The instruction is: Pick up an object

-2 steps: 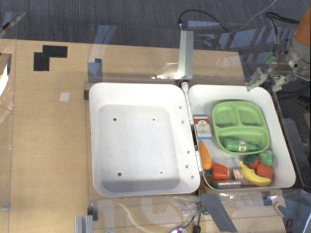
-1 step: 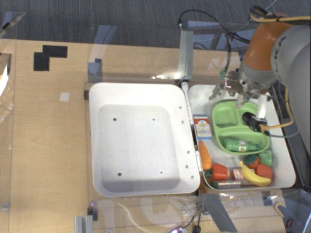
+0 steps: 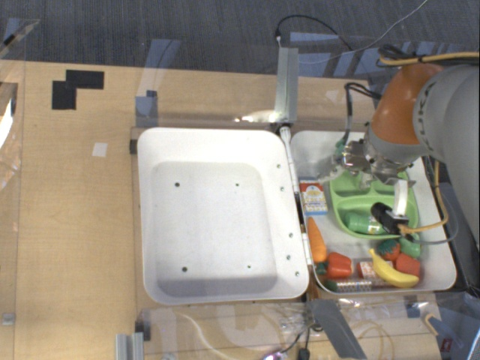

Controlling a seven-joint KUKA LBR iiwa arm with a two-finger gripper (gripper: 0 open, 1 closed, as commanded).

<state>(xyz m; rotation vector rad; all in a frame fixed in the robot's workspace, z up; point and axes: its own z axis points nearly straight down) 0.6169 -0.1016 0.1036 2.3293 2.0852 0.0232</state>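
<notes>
We see a robotics lab: a pale wooden worktop (image 3: 67, 223) carries two white bins (image 3: 214, 216) clamped by metal brackets (image 3: 288, 81), loose cables (image 3: 352, 43) trail over grey carpet (image 3: 187, 13) beyond.

pale wood tabletop (image 3: 67, 223), lightly grained, evenly lit from above. black l-shaped mark (image 3: 75, 87) near the far left corner, small pale square sticker (image 3: 100, 150) a little nearer. dark blue-grey carpeted floor (image 3: 187, 13) beyond the far edge, ribbed in fine lines. upright metal post (image 3: 287, 81) at the far edge between the bins. thin black cable (image 3: 409, 10) trailing across the carpet at upper right.
</notes>
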